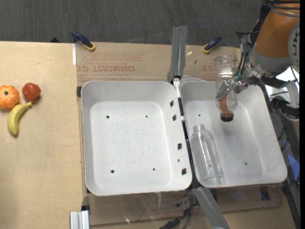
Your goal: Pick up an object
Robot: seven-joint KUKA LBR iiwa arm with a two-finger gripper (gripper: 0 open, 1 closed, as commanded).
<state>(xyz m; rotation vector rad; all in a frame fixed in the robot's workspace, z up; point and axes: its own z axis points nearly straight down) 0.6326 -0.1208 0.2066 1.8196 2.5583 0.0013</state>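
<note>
A clear plastic bottle (pixel 206 154) lies on its side along the left wall of the right bin (pixel 257 142). A second clear container (pixel 225 70) stands tall at that bin's far edge, its top reaching over the cardboard behind. My gripper (pixel 226 104) hangs at this container's lower part, overlapping it, with a reddish tip low over the bin floor. Whether the container is gripped I cannot make out. The grey arm with its orange band (pixel 279 25) comes in from the upper right.
The left bin (pixel 95 128) sits beside the right one, a grey divider (pixel 178 56) between them. On the wooden table at far left lie an orange (pixel 8 97), a red fruit (pixel 31 91) and a banana (pixel 16 118). Clamps (pixel 83 40) hold the cardboard.
</note>
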